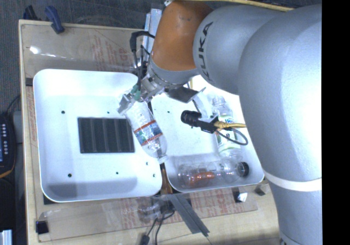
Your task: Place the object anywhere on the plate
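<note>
arm [262,74]: grey KUKA iiwa, comes in from view right, takes up most of the right side, wrist angled down-left toward the seam between the bins
orange band [178,36]: right above the gripper, wraps the wrist
left bin [49,129]: white, shallow, spreads view-left of the gripper; gripper hangs over its upper right corner
right bin [180,140]: white, view-right of and below the gripper, partly hidden under the arm
plate [106,134]: dark ribbed rectangle, flat in the left bin, below-left of the gripper, near, bare on top
water bottle [147,132]: clear plastic, task object; top end right at the gripper tip, body runs away from it down-right, bottom end over the left bin's right rim at the seam; not on the plate, lies just beside its right edge
key relation: bottle's long axis is diagonal, upper-left to lower-right, starting at the gripper; plate sits view-left of that axis, so probably a short shift left plus a lowering puts it on
gripper [136,95]: at the bottle's top end; cannot tell if open or clamped on it, too blurry there
other bottles [210,174]: clear ones in the right bin, well right of and below the gripper
writing: "KUKA" readable on the arm shell; bottle label shows red, white, blue bands, text too small to read
</note>
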Robot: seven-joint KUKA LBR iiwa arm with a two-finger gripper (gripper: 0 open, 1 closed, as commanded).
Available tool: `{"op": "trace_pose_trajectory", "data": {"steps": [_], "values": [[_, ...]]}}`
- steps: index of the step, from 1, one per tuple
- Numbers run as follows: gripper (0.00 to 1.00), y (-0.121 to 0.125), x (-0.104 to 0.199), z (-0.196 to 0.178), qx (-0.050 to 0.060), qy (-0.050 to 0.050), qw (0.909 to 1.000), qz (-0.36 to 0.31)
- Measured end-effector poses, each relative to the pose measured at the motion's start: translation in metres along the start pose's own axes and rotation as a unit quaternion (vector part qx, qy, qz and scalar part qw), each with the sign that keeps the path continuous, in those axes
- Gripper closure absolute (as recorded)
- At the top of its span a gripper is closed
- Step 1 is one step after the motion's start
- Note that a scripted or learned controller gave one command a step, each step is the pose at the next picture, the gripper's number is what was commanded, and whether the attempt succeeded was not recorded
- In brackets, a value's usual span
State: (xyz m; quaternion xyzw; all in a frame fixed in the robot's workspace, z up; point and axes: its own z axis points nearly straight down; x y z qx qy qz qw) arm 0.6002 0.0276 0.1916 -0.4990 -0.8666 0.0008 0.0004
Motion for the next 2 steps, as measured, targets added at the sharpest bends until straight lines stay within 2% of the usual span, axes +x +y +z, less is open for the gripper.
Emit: {"op": "trace_pose_trajectory", "data": {"steps": [1,2], "values": [[1.00,0.0081,0.0638,0.0006,0.001,0.001,0.9992,-0.040],[0.00,0.0079,0.0632,0.0005,0.001,0.001,0.9992,-0.039]]}}
